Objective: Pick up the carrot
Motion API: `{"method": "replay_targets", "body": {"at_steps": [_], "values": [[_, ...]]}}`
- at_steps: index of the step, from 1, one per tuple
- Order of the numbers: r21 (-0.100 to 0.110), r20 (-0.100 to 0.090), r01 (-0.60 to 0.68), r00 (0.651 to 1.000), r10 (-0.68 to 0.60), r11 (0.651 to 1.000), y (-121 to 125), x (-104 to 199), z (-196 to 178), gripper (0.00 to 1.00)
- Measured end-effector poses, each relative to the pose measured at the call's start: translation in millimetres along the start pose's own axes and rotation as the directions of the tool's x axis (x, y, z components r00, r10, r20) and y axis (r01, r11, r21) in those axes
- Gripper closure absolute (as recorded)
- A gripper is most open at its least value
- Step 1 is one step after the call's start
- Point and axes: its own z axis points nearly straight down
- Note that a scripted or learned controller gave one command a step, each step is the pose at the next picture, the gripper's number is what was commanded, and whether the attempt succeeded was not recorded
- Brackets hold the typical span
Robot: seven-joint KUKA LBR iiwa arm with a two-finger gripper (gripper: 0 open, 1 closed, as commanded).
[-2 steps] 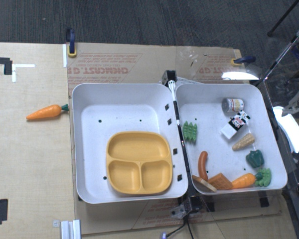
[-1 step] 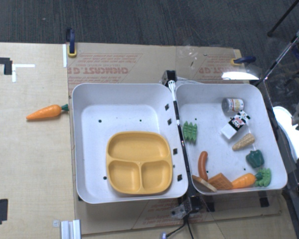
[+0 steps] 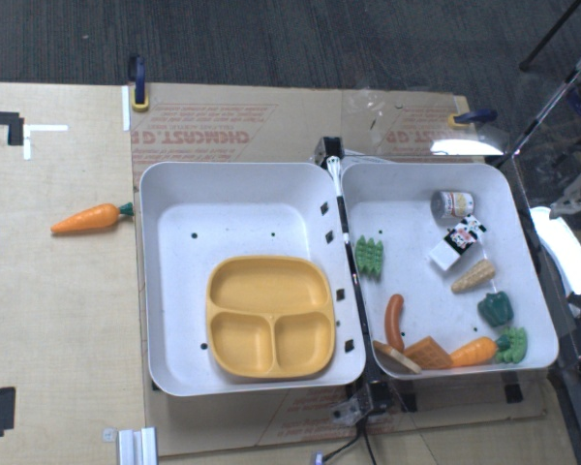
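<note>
Carrot (image 3: 473, 352), touching what may be broccoli (image 3: 512, 344), needs a mid-body crosswise grasp; end effector's state I cannot tell.

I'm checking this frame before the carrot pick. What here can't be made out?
- Canned food in the right bin: label too small to read.
- Black-and-white carton: print blurred.
- Carrot by the bin's near wall: tip overlaps the flat brown piece, so contact is unclear.
- Far right edge: glare washes out what lies there.
</note>
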Motion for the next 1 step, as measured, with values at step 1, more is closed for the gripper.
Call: {"method": "replay_targets", "body": {"at_steps": [1], "values": [[-0.012,-0.008,0.302,0.953,-0.302,0.953,-0.8,-1.3,15.2,0.00]]}}
